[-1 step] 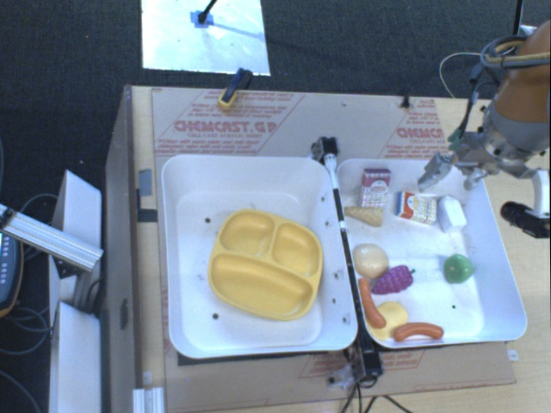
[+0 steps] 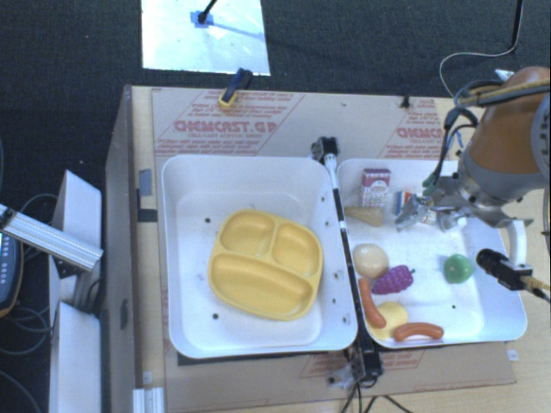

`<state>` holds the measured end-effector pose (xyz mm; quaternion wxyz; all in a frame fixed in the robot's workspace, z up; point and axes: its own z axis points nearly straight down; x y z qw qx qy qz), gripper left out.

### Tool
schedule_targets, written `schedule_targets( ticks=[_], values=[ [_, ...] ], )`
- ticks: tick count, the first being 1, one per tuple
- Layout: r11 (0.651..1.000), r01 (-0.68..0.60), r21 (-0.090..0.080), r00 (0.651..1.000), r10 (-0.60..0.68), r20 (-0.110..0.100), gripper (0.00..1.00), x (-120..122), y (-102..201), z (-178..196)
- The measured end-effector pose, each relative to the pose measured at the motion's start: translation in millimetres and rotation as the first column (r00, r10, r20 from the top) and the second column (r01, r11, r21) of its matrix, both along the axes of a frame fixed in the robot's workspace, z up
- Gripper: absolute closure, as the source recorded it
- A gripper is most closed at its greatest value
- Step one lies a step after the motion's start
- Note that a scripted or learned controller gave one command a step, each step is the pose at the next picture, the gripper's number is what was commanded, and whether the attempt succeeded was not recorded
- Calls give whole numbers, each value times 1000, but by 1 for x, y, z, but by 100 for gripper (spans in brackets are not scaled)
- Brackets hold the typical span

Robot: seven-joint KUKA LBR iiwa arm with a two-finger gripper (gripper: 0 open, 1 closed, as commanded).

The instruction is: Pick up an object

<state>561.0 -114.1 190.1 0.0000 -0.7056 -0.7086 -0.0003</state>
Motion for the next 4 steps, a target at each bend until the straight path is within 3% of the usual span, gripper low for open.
schedule_targets(
  ticks=[1,2,3,4],
  values=[
    [1000,1,0,1000,-1,-2,0,57,18,-97],
    [1000,-1,-1,1000,1,2,0,104,23,-105],
    [1000,-3,-2,1000,3,0,100,104,23,-94],
    [1000,-2,-9,1000,2,-8,0,102,18,-95]
  ],
)
